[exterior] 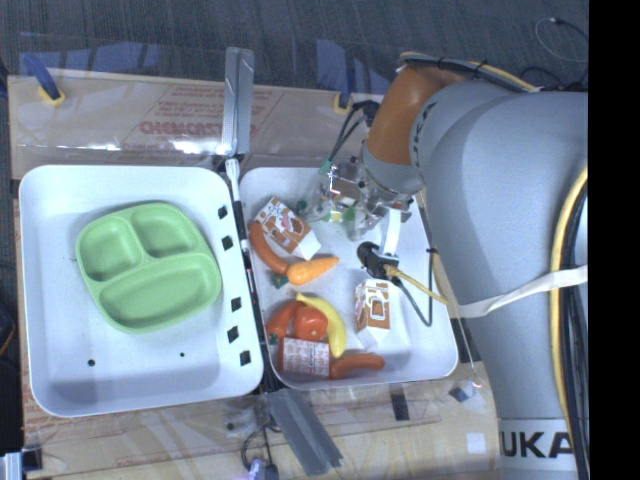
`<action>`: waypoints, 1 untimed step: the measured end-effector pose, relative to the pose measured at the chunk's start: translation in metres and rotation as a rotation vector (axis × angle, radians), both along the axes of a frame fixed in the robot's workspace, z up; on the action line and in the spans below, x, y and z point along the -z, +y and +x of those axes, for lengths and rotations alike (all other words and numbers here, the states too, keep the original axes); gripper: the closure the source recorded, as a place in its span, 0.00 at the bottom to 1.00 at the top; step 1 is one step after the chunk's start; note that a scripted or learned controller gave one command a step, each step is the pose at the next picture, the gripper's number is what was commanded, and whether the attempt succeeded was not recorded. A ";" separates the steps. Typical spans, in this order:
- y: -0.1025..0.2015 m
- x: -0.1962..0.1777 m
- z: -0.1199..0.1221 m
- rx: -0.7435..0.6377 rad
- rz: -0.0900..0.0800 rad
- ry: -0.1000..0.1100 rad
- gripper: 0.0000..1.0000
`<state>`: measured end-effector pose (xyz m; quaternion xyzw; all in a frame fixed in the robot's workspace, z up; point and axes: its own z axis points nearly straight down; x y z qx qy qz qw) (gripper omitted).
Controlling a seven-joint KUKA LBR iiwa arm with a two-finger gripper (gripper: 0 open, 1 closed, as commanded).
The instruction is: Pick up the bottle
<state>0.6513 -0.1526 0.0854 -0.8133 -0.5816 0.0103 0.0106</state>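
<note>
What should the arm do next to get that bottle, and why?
Probably lower a little, straight down, and close. The gripper sits at the far end of the right bin, right over a clear, greenish bottle, but I can't see the bottle held between its fingers. The carrot and cartons lie nearer the camera, out of the way.
</note>
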 end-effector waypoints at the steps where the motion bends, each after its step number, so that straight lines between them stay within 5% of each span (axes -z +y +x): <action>1: 0.001 -0.007 0.001 -0.005 -0.002 -0.001 1.00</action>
